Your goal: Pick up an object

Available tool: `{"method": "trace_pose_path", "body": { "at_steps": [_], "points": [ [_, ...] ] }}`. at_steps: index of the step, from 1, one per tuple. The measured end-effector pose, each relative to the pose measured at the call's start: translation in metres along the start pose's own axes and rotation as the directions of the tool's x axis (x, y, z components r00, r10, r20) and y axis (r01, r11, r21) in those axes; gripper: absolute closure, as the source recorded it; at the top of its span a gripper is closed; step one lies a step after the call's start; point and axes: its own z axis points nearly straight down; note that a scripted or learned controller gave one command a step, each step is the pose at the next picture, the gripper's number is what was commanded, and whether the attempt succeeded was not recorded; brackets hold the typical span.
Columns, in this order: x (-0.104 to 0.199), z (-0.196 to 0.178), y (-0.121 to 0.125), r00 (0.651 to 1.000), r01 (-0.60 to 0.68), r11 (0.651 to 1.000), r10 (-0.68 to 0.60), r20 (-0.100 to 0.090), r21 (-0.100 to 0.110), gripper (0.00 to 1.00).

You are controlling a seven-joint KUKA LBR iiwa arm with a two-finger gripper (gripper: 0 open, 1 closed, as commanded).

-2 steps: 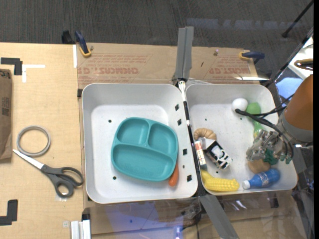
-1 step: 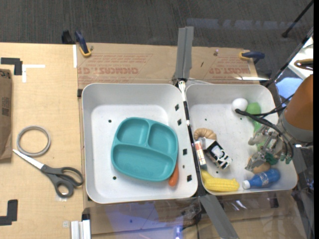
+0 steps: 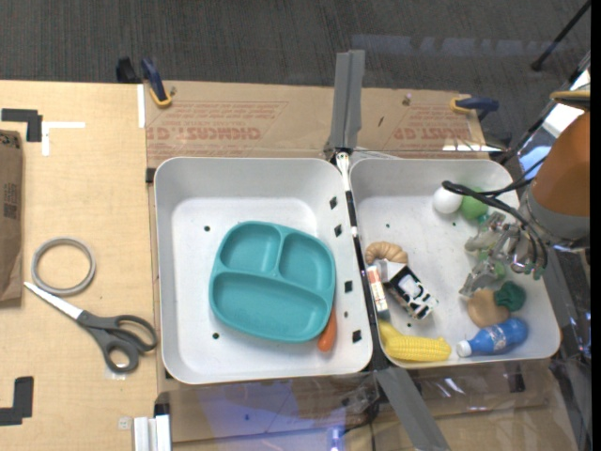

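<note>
Holding a teal plate (image 3: pixel 273 283), the left bin (image 3: pixel 178 252) neighbors a toy-filled right bin (image 3: pixel 413 181); end effector (image 3: pixel 490 256) state unclear.

arm (image 3: pixel 575 181): cut by right edge | carrot (image 3: pixel 327 333): half under teal plate (image 3: pixel 272 282) | gripper (image 3: pixel 484 272) fingers: unclear

We're looking down from one fixed camera above the counter (image 3: pixel 75 158), tilted so the dark floor shows beyond the counter's far edge. The left bin (image 3: pixel 169 252) sits at the middle of our picture, with the right bin (image 3: pixel 535 341) just beside it toward the right edge. We're near enough to read the print on the cardboard (image 3: pixel 225 125) behind the left bin, and wide enough to take in scissors (image 3: pixel 99 327) left of it.
</note>
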Motion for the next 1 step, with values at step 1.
{"method": "trace_pose_path", "body": {
  "at_steps": [1],
  "points": [
    [-0.0019,-0.0108,-0.0002,1.000,0.001,1.000,-0.001,0.006,0.002,1.00]
  ]
}}
